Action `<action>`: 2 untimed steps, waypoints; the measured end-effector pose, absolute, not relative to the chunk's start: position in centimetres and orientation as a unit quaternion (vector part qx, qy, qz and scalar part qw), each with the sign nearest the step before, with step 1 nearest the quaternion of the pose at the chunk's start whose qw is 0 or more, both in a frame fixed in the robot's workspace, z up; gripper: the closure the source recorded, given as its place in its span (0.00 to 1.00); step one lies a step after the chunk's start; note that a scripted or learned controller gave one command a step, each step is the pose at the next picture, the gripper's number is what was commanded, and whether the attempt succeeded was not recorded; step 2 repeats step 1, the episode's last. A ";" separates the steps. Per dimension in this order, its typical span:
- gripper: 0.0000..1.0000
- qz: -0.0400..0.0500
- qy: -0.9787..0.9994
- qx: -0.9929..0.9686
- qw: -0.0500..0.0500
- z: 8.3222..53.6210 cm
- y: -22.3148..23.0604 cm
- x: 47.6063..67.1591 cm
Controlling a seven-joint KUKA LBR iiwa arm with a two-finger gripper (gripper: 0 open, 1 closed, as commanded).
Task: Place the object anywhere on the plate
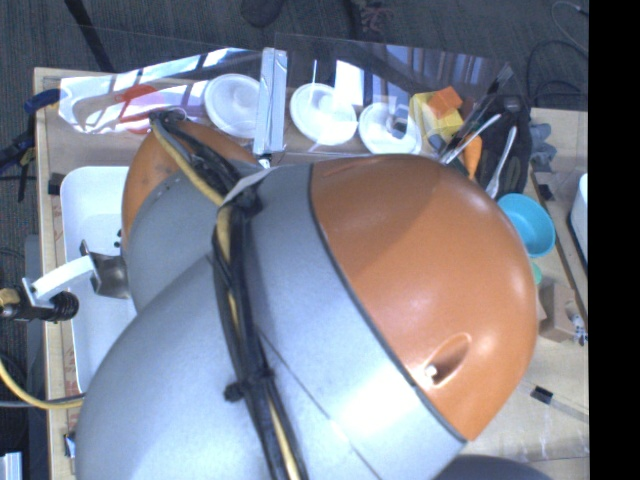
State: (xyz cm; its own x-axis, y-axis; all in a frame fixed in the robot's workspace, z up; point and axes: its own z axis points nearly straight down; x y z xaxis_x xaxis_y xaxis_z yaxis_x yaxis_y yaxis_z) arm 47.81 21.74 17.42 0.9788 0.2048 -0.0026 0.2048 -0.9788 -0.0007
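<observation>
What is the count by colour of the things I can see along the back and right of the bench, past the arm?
White round dishes: 3
Blue cup: 1
Yellow and orange block cluster: 1
Total: 5; the arm hides most of the bench, so there may be more.

Wooden bench [560, 258] – white bin [85, 203], blue bowl [530, 223]
</observation>
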 end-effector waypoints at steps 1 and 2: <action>1.00 0.003 -0.249 -0.968 0.001 22.2 21.9 55.5; 1.00 0.003 -0.249 -0.968 0.001 22.2 21.9 55.5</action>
